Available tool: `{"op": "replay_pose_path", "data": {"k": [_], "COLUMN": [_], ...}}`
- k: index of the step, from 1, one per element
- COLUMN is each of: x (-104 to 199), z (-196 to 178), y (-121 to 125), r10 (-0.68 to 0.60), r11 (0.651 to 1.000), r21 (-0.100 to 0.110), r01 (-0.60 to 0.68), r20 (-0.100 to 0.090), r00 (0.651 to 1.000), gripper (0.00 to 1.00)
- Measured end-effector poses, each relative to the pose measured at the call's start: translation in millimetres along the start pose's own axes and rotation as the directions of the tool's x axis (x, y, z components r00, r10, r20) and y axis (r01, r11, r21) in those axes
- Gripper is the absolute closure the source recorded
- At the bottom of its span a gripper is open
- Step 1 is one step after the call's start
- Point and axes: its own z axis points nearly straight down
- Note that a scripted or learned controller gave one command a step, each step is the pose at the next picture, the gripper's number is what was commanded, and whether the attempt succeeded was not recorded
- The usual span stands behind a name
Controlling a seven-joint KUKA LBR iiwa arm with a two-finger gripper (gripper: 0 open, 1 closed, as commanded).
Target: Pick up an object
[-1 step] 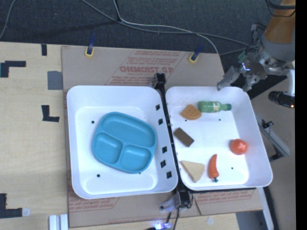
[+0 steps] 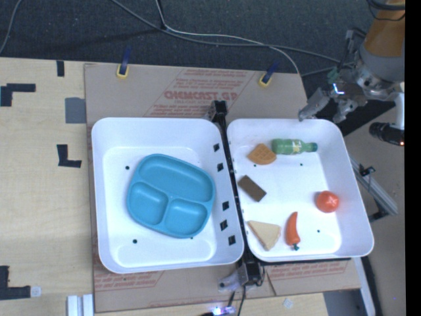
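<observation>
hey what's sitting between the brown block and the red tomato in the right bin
Nothing: in the camera view, the stretch from the brown block to the red tomato is bare white bin floor.

A light wooden bench [image 2: 39,196] carries a printed cardboard sheet [image 2: 191,91]; beyond its far edge lies dark blue carpet [image 2: 217,8] crossed by grey cables [image 2: 197,33].

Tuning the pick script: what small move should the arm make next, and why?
Probably bring the pincer down and inward over the right bin, toward the green bottle. The pincer sits past the bin's upper right corner with nothing between its fingers, and the bottle is the nearest item, lying on its side apart from the waffle piece.
</observation>
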Motion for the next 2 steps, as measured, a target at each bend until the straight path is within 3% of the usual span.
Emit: {"op": "replay_pose_path", "data": {"k": [2], "x": [14], "z": [123], "y": [-5], "r10": [0.000], "r11": [1.000], "r21": [0.006], "r01": [0.000], "r20": [-0.001], "r00": [1.000], "gripper": [0.00]}}
